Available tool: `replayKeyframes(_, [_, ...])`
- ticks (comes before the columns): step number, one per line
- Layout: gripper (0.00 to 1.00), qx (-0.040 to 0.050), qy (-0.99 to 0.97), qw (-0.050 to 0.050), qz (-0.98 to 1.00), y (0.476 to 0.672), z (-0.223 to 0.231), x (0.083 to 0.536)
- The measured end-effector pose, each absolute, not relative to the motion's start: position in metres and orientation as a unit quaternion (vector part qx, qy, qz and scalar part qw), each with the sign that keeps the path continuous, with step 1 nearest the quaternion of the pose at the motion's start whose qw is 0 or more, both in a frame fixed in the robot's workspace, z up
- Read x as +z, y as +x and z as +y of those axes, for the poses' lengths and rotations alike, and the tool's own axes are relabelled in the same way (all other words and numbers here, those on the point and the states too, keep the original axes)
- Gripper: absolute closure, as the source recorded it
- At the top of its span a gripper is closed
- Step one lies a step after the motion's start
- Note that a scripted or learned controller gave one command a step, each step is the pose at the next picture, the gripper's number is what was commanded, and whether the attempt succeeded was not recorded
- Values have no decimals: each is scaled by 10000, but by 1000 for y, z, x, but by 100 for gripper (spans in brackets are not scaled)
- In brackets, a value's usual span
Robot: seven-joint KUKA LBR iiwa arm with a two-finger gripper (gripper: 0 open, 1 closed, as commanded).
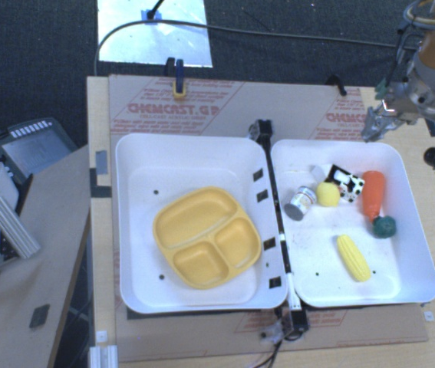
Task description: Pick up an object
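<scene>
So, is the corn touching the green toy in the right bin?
Apart. The camera view shows bare white bin floor between the corn and the green toy, which lies up and to its right, beside the carrot.

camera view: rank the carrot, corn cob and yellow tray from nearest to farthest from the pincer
From the pincer, at the right bin's far rim:
1. Carrot, far right part of the right bin.
2. Corn cob, near part of that bin.
3. Yellow tray, in the left bin.
</scene>
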State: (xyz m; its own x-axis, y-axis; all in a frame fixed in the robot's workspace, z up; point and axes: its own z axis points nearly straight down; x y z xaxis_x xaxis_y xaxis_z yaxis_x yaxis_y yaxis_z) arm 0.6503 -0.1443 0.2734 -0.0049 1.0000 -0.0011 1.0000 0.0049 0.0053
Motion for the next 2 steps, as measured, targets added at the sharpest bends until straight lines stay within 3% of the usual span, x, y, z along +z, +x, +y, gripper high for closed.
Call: replayKeyframes(2, [100, 8, 7040, -3, 7102, 611, -54, 277])
